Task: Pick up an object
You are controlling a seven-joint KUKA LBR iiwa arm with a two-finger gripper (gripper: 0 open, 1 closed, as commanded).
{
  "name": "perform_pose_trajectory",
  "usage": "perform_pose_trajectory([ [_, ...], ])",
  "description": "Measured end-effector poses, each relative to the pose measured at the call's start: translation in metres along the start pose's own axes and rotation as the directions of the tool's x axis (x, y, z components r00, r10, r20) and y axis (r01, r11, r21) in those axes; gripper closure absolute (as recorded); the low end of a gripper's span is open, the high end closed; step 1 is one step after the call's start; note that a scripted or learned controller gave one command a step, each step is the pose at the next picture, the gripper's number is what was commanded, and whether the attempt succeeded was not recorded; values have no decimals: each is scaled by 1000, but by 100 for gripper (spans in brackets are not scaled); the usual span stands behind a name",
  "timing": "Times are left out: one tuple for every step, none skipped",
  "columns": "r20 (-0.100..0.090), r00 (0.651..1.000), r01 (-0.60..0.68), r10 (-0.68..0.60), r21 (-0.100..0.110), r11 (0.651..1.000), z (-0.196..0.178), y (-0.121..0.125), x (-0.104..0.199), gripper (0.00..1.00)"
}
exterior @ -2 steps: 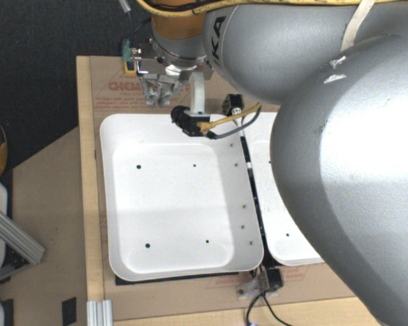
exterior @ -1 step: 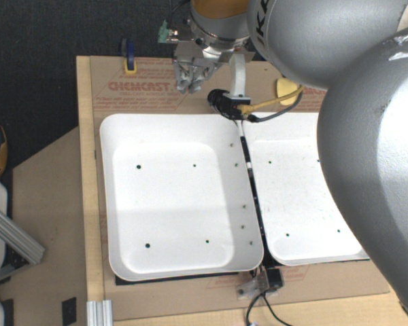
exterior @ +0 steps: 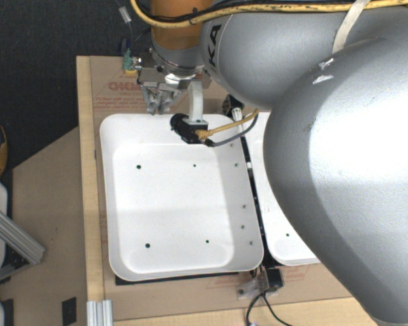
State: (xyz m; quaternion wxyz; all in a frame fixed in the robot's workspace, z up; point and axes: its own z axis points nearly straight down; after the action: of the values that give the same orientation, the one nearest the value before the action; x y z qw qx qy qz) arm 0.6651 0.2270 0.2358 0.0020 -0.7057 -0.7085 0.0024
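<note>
Hovering with claw (exterior: 154, 102) over far rim of left shallow white plastic bin (exterior: 109, 182), probably staging for a pick; can't tell if clenched or released.

At the far rim of the left bin (exterior: 177, 202), close to that bin's far left corner, the gripper (exterior: 154, 102) hangs with its metal tip over the bin's white wall. From this angle it cannot be told whether anything sits in its grasp. The left bin, shallow and white with rounded corners, lies flat, its floor marked by a few small dark dots. Just beside the left bin, the right bin (exterior: 292, 253) shows a strip of white floor and its near rim.
</note>
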Motion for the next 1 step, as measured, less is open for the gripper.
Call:
perform_pose_trajectory([
  [-1, 1000, -7, 7, -12, 1000, -54, 1, -42, 100],
])
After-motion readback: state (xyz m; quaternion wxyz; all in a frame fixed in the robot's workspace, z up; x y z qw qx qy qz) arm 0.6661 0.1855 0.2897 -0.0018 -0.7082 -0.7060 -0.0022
